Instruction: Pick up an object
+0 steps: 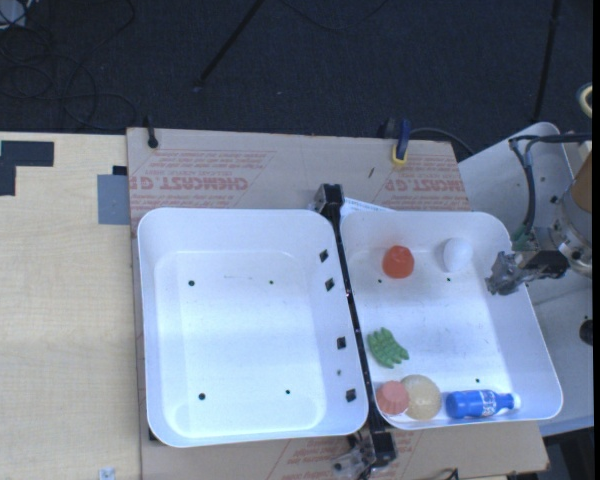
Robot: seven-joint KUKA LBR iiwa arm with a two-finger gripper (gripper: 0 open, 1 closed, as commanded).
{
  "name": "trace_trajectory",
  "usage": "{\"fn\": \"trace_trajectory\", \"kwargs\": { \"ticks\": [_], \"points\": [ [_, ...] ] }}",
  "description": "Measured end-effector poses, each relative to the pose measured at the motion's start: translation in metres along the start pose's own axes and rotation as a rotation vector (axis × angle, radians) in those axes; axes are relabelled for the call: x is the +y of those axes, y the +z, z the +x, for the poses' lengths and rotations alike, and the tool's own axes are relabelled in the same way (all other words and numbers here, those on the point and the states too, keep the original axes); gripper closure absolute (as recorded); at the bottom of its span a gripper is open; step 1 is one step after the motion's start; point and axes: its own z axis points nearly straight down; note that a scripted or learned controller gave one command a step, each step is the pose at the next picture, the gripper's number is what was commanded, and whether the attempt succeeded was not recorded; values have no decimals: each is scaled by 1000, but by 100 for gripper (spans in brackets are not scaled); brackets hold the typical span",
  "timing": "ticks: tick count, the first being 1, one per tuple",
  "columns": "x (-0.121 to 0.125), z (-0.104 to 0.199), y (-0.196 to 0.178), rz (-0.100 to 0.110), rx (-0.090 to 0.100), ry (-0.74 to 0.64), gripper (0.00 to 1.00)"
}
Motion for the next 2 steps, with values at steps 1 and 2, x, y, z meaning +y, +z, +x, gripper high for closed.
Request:
{"fn": "trace_trajectory", "kwargs": {
  "ticks": [1,2],
  "points": [
    [32,-34,108,3,0,0,100],
    [35,-20,55,-4,0,-1,100]
  ]
}}
